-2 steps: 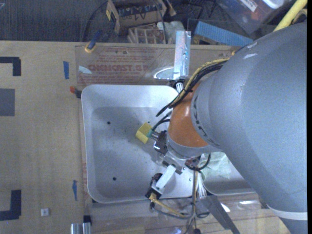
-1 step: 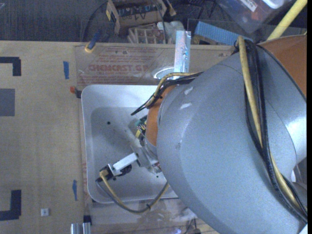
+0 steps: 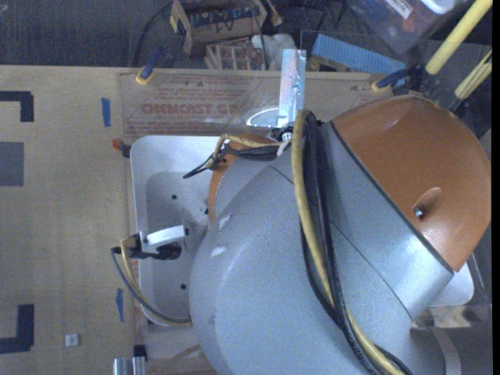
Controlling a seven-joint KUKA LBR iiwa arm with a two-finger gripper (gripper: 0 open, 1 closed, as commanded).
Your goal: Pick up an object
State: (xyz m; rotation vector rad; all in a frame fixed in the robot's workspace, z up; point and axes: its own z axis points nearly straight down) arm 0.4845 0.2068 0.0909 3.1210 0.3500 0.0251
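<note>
Arm [image 3: 328,272] bulk hides most of the white bin [image 3: 156,162]; whether the fingers are apart is impossible to tell.

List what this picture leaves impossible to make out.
- Camera view: most of the white bin lies under the grey arm, so its contents are hidden.
- The gripper's end, behind the arm's body.
- The dark specks on the bin floor are too small to identify.

tan bench [image 3: 55,233], cluttered dark floor [image 3: 78,14]
</note>
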